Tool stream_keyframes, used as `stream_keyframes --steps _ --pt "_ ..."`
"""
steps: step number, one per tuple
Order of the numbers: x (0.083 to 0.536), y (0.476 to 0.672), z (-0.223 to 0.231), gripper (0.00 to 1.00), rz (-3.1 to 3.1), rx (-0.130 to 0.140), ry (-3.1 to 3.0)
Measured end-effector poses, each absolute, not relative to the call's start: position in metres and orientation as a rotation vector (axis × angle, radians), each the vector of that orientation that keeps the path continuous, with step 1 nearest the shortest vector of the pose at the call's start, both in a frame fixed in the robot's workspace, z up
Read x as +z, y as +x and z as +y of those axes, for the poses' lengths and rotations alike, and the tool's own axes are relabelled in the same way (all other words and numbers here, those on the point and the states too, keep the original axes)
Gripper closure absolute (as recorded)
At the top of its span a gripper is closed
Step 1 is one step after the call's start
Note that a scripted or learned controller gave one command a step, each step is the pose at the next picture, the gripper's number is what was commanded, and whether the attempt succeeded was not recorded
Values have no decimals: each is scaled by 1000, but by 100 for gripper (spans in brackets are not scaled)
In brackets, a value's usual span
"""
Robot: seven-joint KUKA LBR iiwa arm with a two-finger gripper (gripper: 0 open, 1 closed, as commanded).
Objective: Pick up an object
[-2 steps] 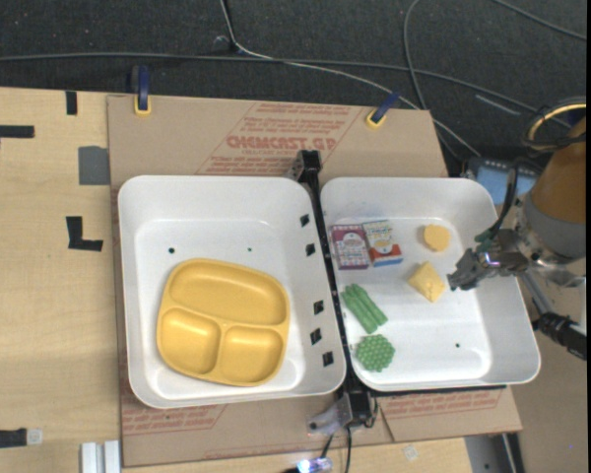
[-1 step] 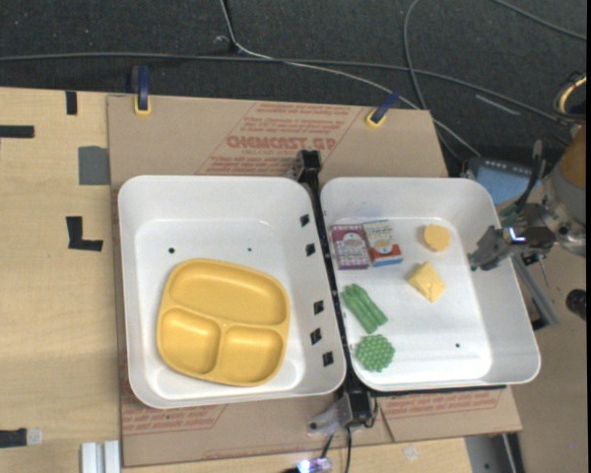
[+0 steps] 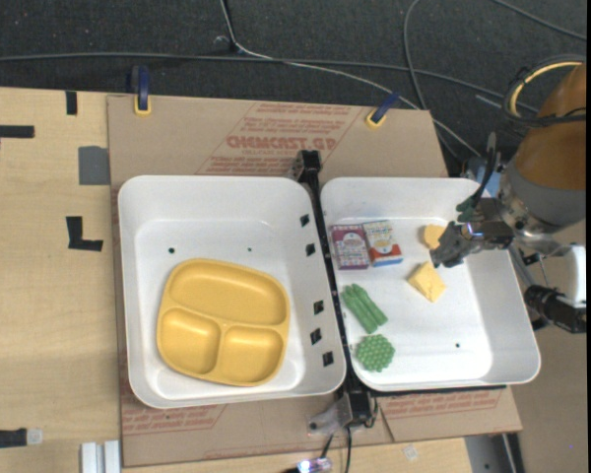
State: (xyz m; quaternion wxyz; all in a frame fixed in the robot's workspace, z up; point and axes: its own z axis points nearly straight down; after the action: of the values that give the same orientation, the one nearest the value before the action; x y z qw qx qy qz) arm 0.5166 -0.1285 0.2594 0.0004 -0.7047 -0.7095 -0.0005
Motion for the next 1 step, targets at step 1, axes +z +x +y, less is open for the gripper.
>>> stream_keyframes --steps 1 --pt "246 531 -76 100 -2226 2 -2214"
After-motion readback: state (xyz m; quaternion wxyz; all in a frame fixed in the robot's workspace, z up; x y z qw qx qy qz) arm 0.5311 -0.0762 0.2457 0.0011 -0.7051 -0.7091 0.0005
